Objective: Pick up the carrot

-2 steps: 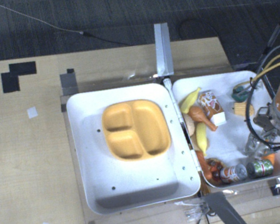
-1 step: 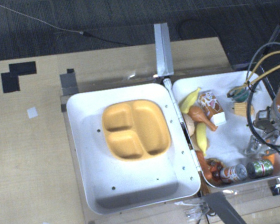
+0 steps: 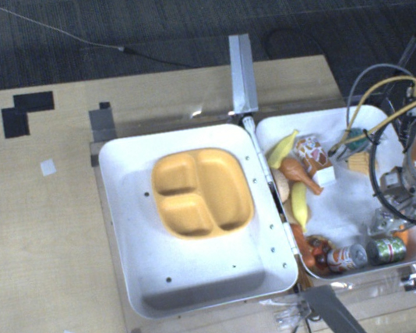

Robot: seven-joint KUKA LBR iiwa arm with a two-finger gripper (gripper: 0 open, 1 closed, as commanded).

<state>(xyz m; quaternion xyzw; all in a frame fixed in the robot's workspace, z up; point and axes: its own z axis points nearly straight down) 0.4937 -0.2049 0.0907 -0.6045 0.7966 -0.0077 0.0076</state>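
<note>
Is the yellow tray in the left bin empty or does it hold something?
Empty. The yellow tray lies flat in the left bin, and all three of its compartments show bare yellow.

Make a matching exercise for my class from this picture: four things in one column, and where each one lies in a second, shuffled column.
Things:
1. yellow divided plate
2. green can
3. banana
4. metal post

Places:
A. near corner of the right bin
B. middle of the left bin
C. behind the bins, where they meet
D. right bin, along its left wall

Pairs: 1-B, 2-A, 3-D, 4-C
</note>
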